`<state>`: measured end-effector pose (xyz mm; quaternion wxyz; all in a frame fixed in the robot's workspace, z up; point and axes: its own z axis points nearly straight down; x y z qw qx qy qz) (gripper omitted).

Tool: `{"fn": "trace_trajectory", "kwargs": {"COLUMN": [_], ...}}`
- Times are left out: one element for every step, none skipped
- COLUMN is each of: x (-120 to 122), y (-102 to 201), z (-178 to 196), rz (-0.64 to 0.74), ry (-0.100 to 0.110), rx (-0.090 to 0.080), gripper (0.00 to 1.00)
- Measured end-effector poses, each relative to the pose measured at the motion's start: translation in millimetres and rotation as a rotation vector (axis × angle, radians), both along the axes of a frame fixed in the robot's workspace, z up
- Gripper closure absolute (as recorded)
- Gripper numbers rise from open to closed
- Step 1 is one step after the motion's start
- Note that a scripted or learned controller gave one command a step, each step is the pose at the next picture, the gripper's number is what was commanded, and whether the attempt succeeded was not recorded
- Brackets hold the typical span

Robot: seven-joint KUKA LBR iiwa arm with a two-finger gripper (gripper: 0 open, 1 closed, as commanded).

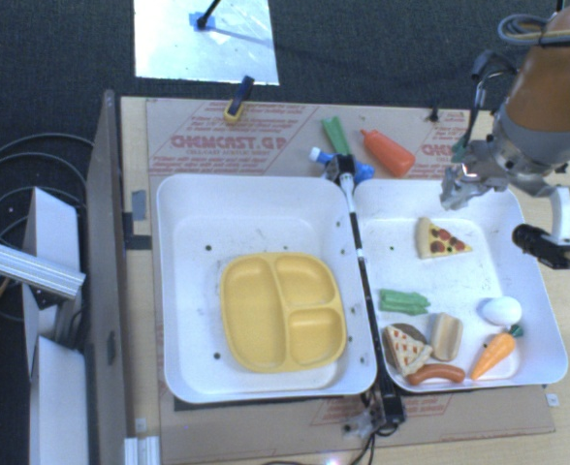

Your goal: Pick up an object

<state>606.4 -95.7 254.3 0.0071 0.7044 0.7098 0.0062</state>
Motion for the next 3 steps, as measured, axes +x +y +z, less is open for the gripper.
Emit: {"fn": "trace_trajectory", "kwargs": {"x": [-2.6,-2.8,21.1], "y": [-1.4,-37.1,-73.7], "z": [-10.4,-65.9,-170.9], "rz": [-0.003,-0.009,-0.008], "ry": [0.016,0.022,0.008], "rx": [0.001,0.0,-0.002], "gripper": [0.0,0.0,0.0]}}
